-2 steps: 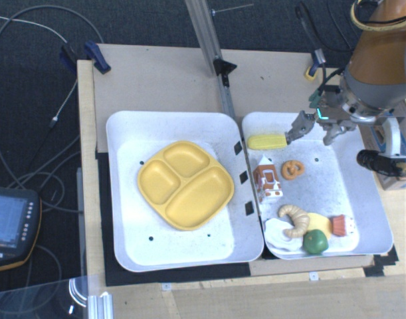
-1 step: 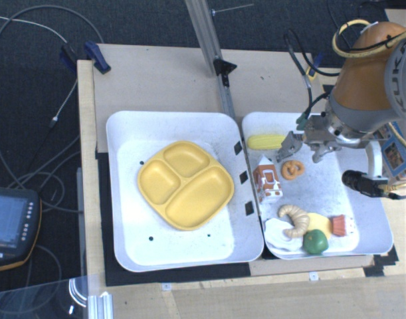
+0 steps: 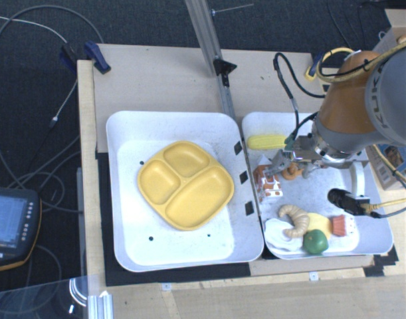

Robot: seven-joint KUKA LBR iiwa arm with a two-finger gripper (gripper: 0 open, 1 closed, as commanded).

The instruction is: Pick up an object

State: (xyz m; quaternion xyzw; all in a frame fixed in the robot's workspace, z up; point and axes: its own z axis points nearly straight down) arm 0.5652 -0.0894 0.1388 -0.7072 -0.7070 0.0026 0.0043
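Observation:
My gripper (image 3: pixel 287 164) hangs low over the upper left part of the right bin (image 3: pixel 375 244), at the end of the grey and orange arm. Just under it lies a small orange ring-shaped piece (image 3: pixel 293 172), partly covered by it. A yellow corn cob (image 3: pixel 266 141) lies just above and left of the gripper. A red and white item (image 3: pixel 270 184) sits below left of it. Along the bin's front lie a beige curved piece (image 3: pixel 295 219), a green ball (image 3: pixel 315 242), a yellow piece (image 3: pixel 317 222) and an orange-red block (image 3: pixel 339 225) on something white (image 3: pixel 277 234).
The left bin (image 3: pixel 123 131) holds a yellow divided plate (image 3: pixel 185 185). A metal pole (image 3: pixel 204 25) rises behind the bins. A black cable plug (image 3: pixel 345 201) hangs over the right bin's right side. Cables and a teach pendant (image 3: pixel 10 226) lie off the bench at left.

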